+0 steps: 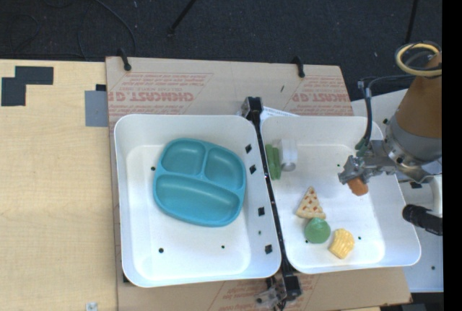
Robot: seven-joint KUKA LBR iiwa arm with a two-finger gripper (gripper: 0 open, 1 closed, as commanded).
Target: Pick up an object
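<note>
On the bench (58, 194), the left bin (137, 259) holds a teal divided plate (199, 181). In the right bin (390, 252) lie a pizza slice (310, 204), green ball (316, 231) and corn piece (341, 242). The gripper (356, 176) has its jaws clamped on a small orange object (358, 187) near the bin's right wall.

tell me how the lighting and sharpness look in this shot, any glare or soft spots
Camera view: lighting is even and bright on the two white bins, nearly washing out their walls; the teal plate shows soft shading, no hard glare. The floor at top is dark and underexposed. The image is generally soft; the gripper and the orange object at it are blurry, so fine detail there is unreadable.
</note>
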